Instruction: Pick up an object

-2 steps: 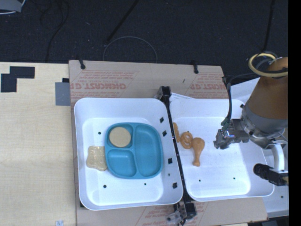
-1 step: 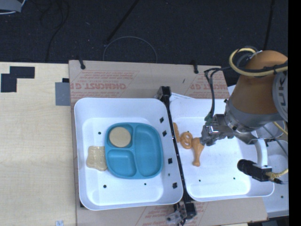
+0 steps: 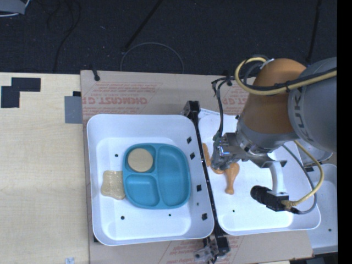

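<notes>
Broadly, your tabletop (image 3: pixel 38 164) carries two white bins side by side, and the grey arm (image 3: pixel 275 103) hangs over the right bin (image 3: pixel 264 224), covering much of it. The left bin (image 3: pixel 102 131) holds a blue divided plate (image 3: pixel 165 186) with a round biscuit (image 3: pixel 139 159) in its upper left compartment. A pale slice of bread (image 3: pixel 113 184) lies just beside the plate's left edge.

The likely target is the tan drumstick (image 3: pixel 232 179) in the right bin, near the divider between the bins. Its upper end sits right under the tool (image 3: pixel 223 157). A smaller orange piece (image 3: pixel 205 152) lies close against that divider.

You cannot tell from this angle whether the tool is open or closed, nor whether it has the drumstick.

I judge this as the grasp step itself: the tool is down at the drumstick. Your next move calls for a firm closure on it, then a straight lift clear of the bin wall.
</notes>
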`<state>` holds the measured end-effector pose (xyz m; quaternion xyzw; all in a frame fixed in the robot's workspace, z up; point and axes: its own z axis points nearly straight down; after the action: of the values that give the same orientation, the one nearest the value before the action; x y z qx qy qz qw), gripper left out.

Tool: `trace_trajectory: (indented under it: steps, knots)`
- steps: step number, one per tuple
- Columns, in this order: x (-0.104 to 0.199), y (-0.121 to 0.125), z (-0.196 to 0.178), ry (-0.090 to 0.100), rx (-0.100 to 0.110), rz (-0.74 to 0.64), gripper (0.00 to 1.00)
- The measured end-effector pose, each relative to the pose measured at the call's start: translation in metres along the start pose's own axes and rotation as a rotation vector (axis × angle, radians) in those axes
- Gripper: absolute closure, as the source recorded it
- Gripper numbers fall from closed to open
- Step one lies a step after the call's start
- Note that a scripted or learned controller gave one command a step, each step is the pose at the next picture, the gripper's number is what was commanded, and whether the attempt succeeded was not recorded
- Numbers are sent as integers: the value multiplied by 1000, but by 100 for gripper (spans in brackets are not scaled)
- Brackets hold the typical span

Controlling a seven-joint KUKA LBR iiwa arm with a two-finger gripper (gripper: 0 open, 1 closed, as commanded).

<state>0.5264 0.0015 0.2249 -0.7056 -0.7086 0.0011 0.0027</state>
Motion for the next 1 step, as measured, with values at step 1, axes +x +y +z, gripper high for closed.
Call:
trace_trajectory:
  steps: [1]
  knots:
    - [50,15,-10,0,-3,0,100]
